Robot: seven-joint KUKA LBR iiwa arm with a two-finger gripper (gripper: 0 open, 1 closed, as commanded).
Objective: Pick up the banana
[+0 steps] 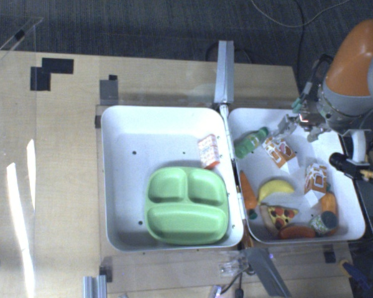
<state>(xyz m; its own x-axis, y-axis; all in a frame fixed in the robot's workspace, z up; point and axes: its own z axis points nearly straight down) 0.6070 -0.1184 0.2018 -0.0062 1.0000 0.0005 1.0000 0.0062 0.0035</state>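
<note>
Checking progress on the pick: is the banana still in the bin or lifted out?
In the bin. The banana lies in the right bin among other items, while the gripper sits apart near the bin's far edge.

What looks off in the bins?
Nothing spilled or damaged. The right bin is a loose jumble: banana half buried among packets and toy food. A small packet lies alone beside the green tray in the left bin.

Yellow banana (277, 188) in right bin
</note>
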